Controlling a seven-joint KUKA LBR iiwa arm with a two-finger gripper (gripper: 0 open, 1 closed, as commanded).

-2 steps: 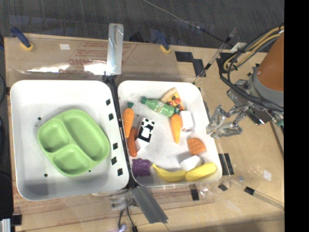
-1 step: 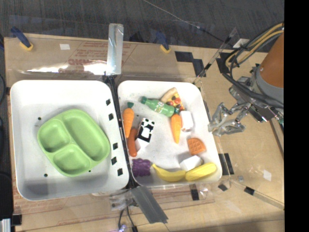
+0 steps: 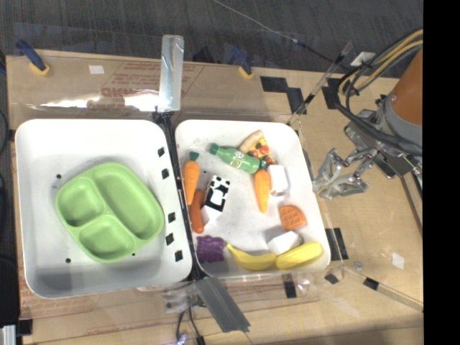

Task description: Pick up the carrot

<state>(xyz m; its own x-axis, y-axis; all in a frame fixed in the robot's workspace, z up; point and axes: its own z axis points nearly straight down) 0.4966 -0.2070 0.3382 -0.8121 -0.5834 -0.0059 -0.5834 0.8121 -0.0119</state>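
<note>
Broadly, the desk [image 3: 86,85] carries two white bins side by side: the left bin [image 3: 36,192] holds a green divided plate [image 3: 109,210], and the right bin [image 3: 305,149] holds a jumble of toy food. The arm [image 3: 406,95] sits off to the right, outside both bins, and its pincer [image 3: 336,180] hangs over bare desk just past the right bin's right wall. Its metal parts blur together, so I cannot tell whether it is parted or closed; nothing is visibly held in it.

Inside the right bin there are two orange, carrot-like pieces. One carrot [image 3: 262,189] lies near the middle-right, just beside a small white block [image 3: 278,180], its thick end up toward the green bottle [image 3: 236,158] and its tip pointing down toward the near edge. The other carrot [image 3: 190,180] lies along the left wall, also running roughly far-to-near.

The nearer carrot lies to the pincer's left in this view, across the bin wall, at about the same depth. Its long axis runs almost straight up and down the picture, so in my judgement the pincer would need to travel leftward over the wall and close across the carrot's width, minding the white block touching or nearly touching its right side.
</note>
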